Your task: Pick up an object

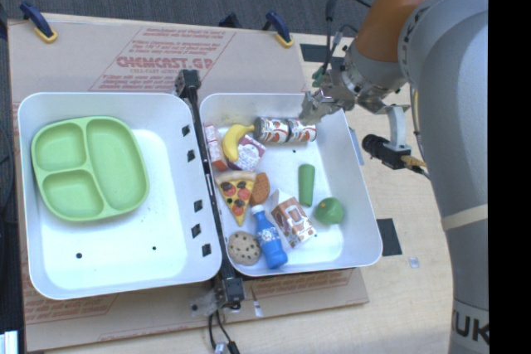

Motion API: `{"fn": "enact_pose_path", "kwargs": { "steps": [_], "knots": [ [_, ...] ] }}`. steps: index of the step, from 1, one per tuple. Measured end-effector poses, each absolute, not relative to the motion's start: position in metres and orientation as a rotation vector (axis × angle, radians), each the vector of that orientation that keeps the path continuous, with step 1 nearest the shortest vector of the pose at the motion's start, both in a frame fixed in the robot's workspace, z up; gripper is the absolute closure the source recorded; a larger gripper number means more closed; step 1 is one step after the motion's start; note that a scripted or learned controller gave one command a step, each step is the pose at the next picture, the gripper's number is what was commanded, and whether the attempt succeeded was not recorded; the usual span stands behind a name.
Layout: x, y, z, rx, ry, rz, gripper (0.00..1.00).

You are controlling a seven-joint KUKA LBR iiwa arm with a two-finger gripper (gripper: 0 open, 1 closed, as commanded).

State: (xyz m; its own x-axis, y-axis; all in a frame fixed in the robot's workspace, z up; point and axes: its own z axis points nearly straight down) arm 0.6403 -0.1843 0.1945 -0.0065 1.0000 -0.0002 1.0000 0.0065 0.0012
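Gripper [315,105] sat low over the right bin [362,203], up at the bin's one o'clock corner, right at the end of the can [284,130] that lay on its side along the far wall. Whether the fingers were spread or closed could not be told from this angle; nothing showed clearly between them. The grey arm [440,95] with its orange band [397,8] swept in from three o'clock. Inside that right bin the toys were crowded: a banana [231,142] at eleven o'clock beside the can, a crumpled wrapper [250,150] touching it, a pizza slice [236,195] towards nine o'clock, a brown oval piece [261,187] just beside the slice, a green cylinder [306,184] upright near the centre, a green round fruit [329,210] at four o'clock, a small carton [293,221] tilted between them, a blue bottle [269,239] and a cookie [243,247] down at seven o'clock. Over in the left bin [50,269], a green divided plate [89,168] lay at ten o'clock. Both bins rested on a cardboard sheet [99,54] clamped to the surface [411,286].
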Motion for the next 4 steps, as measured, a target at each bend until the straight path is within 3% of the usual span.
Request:
{"fn": "enact_pose_path", "kwargs": {
  "steps": [1,2,3,4],
  "knots": [
    [0.650,-0.179,0.205,2.215,2.225,0.002,1.00],
    [0.538,-0.172,0.247,2.218,2.226,0.000,1.00],
    [0.573,-0.180,0.208,2.213,2.231,-0.004,1.00],
    [0.588,-0.177,0.206,2.214,2.229,-0.002,1.00]
  ]
}}
